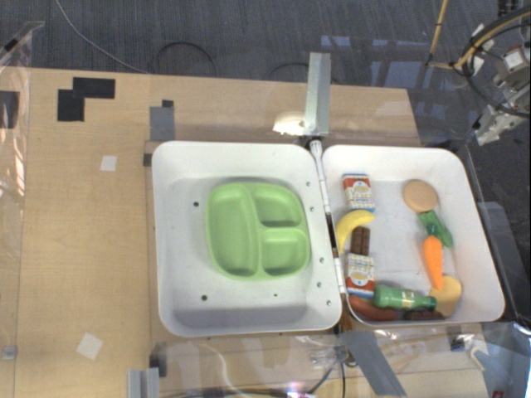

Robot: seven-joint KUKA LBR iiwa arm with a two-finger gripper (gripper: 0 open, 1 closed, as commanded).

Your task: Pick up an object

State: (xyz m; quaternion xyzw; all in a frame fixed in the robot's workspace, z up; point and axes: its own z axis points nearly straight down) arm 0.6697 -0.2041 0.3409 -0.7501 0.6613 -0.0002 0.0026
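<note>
The right bin [465, 181] holds several small items. A red and white can [357, 192] lies at its upper left. Below it come a yellow banana [352, 222], a brown bar [360, 240] and a second can [359, 274]. Along the front wall lie a green bottle [404, 297] and a reddish sausage [371, 309]. On the right are a tan round disc [421, 195], a carrot [433, 260] with green leaves and a pale yellow lump [448, 289]. My gripper [500, 114] hangs at the top right, beyond the bin's far right corner and well clear of every item.
The left bin [178, 181] holds a green divided plate [253, 229]. A metal post [318, 94] stands behind the seam between the bins. Cables hang at the top right around the arm. Bare wooden bench lies to the left.
</note>
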